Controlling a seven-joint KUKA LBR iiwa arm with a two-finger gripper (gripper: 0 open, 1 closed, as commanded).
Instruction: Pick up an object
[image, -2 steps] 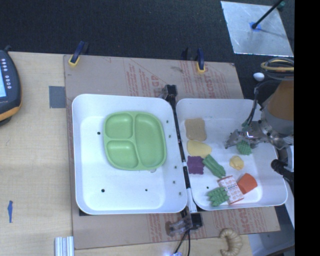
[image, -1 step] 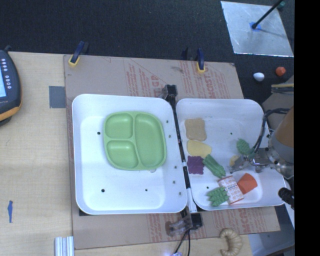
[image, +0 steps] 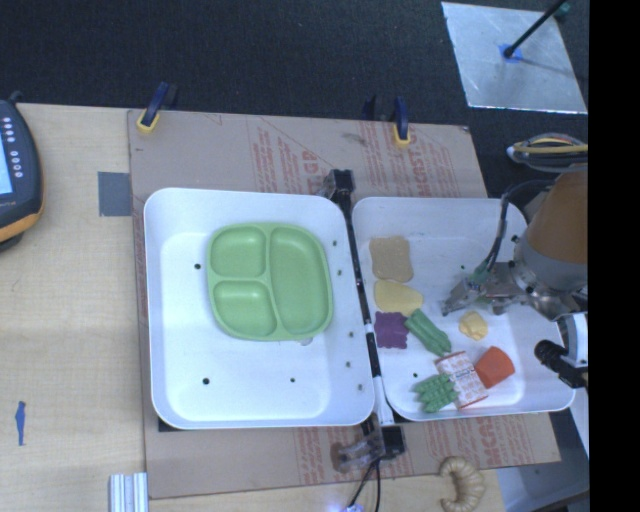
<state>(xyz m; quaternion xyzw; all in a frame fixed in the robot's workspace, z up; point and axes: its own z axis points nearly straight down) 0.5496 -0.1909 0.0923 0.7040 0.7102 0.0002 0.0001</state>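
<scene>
Camera view, looking down at a slant: a pale wooden bench (image: 70, 330) carries a brown cardboard sheet (image: 300, 160) clipped at its far edge by a yellow clamp (image: 152, 108) and a blue-and-yellow clamp (image: 400, 122). On the sheet sit two shallow white bins side by side. The left bin (image: 180, 390) holds a light green divided plate (image: 270, 280) with three compartments, lying flat toward the bin's far half. The right bin (image: 440, 225) holds the small objects: a tan bread-like slab (image: 391, 258) near the far left, a pale yellow piece (image: 398, 296) just beside it toward the camera, a purple piece (image: 390, 329) touching a dark green piece (image: 428, 331), a small yellow lump (image: 473, 324) near the middle, a red-orange block (image: 494, 366) and a red-and-white packet (image: 461, 378) lying against a green ridged piece (image: 433, 393) by the near wall. The grey arm (image: 555, 235), with its orange band, reaches in from the right over this bin, and its gripper (image: 472, 293) hangs low just above the yellow lump and to the right of the pale yellow piece. Whether its fingers are parted or closed cannot be told here; nothing is seen between them. A handheld controller (image: 15, 170) rests at the bench's left edge, and a tan curled object (image: 463, 483) lies on the cardboard in front of the right bin.
</scene>
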